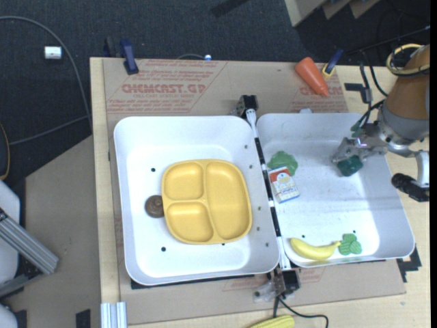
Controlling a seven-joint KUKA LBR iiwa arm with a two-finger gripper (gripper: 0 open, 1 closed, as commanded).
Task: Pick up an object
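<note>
1. Gripper [351,157] of the grey arm with the orange band [410,100] hangs over the upper part of the right-hand shallow white bin [382,217], its metal fingers closed around a small dark green object [350,165].
2. Left of the gripper, near the divider between the bins, lies a green leafy toy vegetable [282,161], with a small white and red carton [283,184] just below it.
3. Well below the gripper, at the bin's near edge, a yellow toy banana [314,249] lies beside a small green leafy piece [350,244].
4. Far to the gripper's left, the left-hand shallow white bin [136,183] carries a yellow three-compartment plastic plate [205,201], with a round brown disc [155,206] touching its left rim.
5. Beyond the bins, up and left of the gripper, an orange toy carrot [312,76] rests on the cardboard-covered bench [171,84].
</note>
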